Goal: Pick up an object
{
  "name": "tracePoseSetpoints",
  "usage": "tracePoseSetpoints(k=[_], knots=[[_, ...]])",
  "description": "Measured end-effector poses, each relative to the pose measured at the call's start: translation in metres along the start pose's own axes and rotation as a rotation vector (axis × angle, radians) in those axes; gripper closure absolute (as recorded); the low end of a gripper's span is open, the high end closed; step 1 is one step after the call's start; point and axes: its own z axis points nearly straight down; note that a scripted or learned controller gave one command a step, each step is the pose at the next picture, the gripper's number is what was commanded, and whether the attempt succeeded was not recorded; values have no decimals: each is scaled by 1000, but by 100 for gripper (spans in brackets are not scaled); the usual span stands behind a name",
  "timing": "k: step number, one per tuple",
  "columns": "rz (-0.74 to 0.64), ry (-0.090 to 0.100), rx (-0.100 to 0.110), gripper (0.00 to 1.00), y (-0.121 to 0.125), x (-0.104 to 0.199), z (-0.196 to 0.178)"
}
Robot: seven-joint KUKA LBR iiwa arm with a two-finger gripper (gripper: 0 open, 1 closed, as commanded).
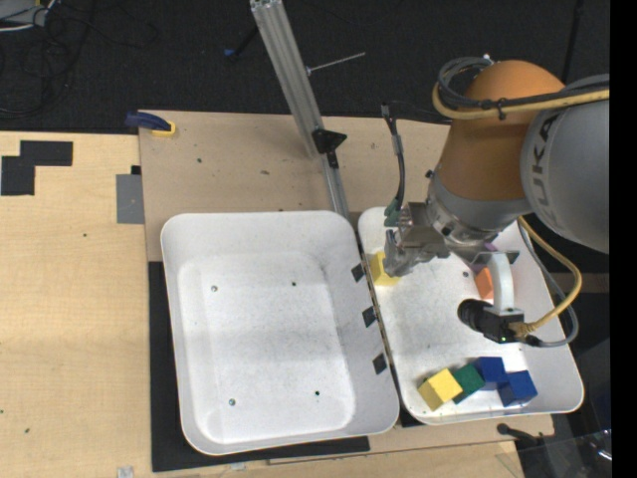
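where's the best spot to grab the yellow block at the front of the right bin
The yellow block lies low near the front wall of the right bin, with the green block touching its right side. Come straight down from above and pinch its front and back faces, which look free. A left-right pinch would probably hit the green block.
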Motion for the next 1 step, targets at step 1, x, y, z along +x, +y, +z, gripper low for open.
tracePoseSetpoints(k=[1], knots=[[1, -1, 3, 100, 5, 51, 19]])
